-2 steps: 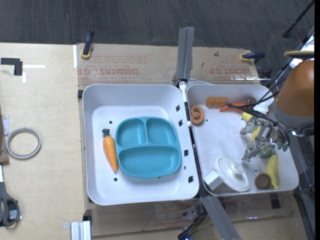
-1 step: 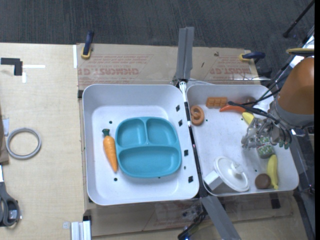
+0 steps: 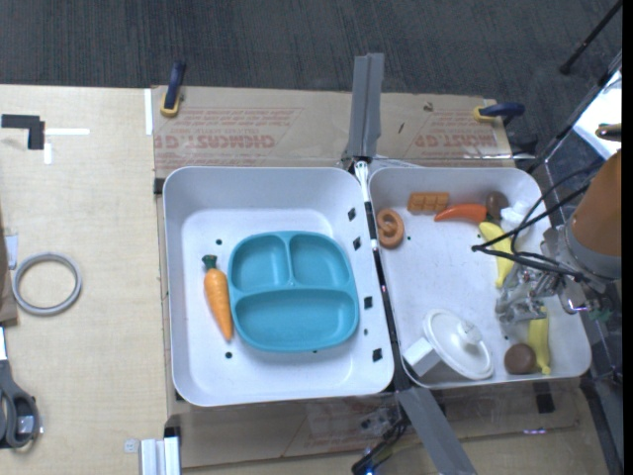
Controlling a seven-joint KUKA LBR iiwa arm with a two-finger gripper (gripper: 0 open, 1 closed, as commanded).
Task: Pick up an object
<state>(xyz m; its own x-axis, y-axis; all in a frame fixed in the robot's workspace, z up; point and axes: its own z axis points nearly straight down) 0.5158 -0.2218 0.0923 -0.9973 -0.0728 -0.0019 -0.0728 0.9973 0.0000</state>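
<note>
1. Gripper [image 3: 521, 303]: metal assy at the end of the arm [image 3: 603, 221], low over the R bin's right side, w/ black cables crossing above it. Open/closed state: can't tell, too cluttered. Nothing visibly held.
2. R bin [image 3: 435, 265]: shallow, white. Contents listed in items 3–8.
3. Banana [image 3: 492, 237]: yellow, right side of the bin, partly behind the cables, just above-left of the gripper.
4. Yellow piece [image 3: 539, 339]: just below the gripper, near the bin's right wall; type unclear.
5. Brown round item [image 3: 518, 358]: front-right corner, just beside the yellow piece.
6. White lid [image 3: 458, 343]: round w/ knob, front of the bin, sits on a grey block [image 3: 419, 356].
7. Pretzel [image 3: 391, 228]: brown, against the bin's left wall, rear half.
8. Rear row: orange waffle-like piece [image 3: 428, 203], red-orange chili [image 3: 461, 212] and a small brown item [image 3: 496, 205], close together, L to R.
9. L bin [image 3: 193, 216]: shallow, white, touches the R bin along the centre divide.
10. Teal plate [image 3: 294, 291]: 3 compartments, centred in the L bin.
11. Carrot [image 3: 218, 295]: orange w/ green top, lying just beside the plate's left edge, top pointing to the rear.
12. Bench, left of the bins: grey tape roll [image 3: 44, 283]; scissors [image 3: 15, 414] at the front-left edge.
13. Cardboard sheet [image 3: 257, 132]: behind the bins, held by clamps [image 3: 174, 89].
</note>
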